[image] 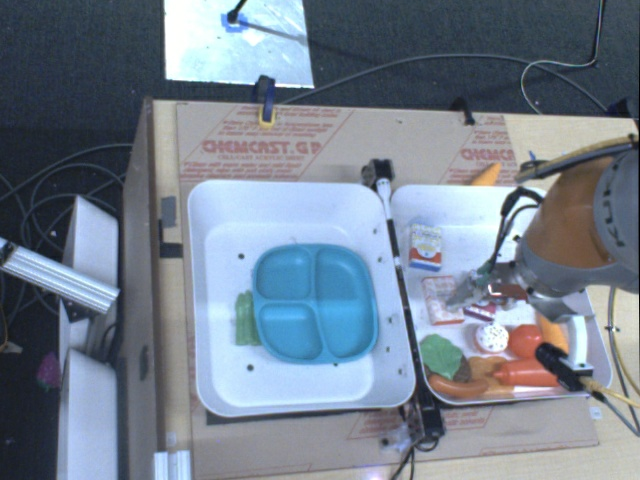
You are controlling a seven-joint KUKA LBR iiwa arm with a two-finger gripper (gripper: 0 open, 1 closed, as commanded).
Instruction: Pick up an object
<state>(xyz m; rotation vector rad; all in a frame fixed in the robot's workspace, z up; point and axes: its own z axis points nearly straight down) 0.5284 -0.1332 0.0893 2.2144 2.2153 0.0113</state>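
Cardboard-topped bench [300, 133], two white bins side by side, left bin [215, 268], right bin [455, 213]

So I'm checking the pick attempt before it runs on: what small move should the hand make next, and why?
Probably a short descent straight down. The hand sits in the right bin at the flat card packet, with nothing visibly between its tips. The small carton and toy foods lie apart, so lowering looks unobstructed.

Grey arm [612, 230], rounded casing, broad orange band [562, 216] above the wrist. Black cable [508, 218] loops along the band. Metallic end effector [478, 288], silvery parts, small red detail near its base.
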